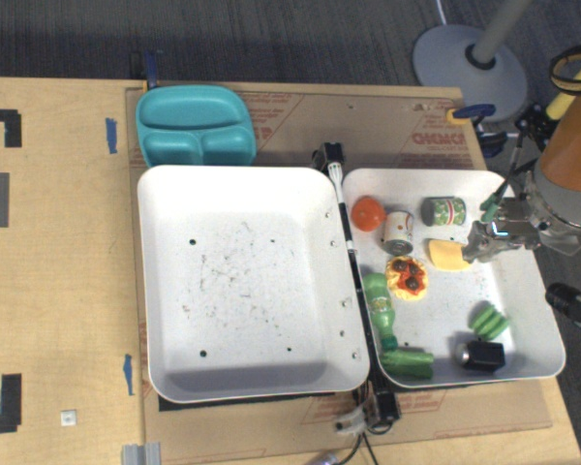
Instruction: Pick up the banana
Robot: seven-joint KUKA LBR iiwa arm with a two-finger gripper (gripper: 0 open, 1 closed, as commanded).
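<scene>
The grey arm with its orange band reaches in from the right, and its claw [479, 243] hangs low over the right-hand shallow white bin [533, 289], just beside the right end of a small yellow banana-like piece [446, 255] that lies on the bin floor near the middle. Whether the claw is touching that yellow piece I cannot tell from here, and I cannot tell either whether it is apart or together; nothing shows clearly between its tips. Around the banana sit other things: a round orange ball [368, 212] toward the bin's upper left, a small white cup-like can [398, 227] just beside it, a green-labelled tin can [443, 211] lying above the banana, and a yellow-and-red flowery toy [408, 277] just below and left of it. Along the bin's left wall lies a light green plastic piece [377, 295], with a dark green cylinder [408, 361] at the lower edge. In the lower right corner are a green striped vegetable toy [489, 322] and a small black block [484, 356], close together. The larger left-hand white bin [165, 260] stands next to it on the bench [58, 260], and a teal divided plastic tray [196, 124] rests behind that bin.
</scene>
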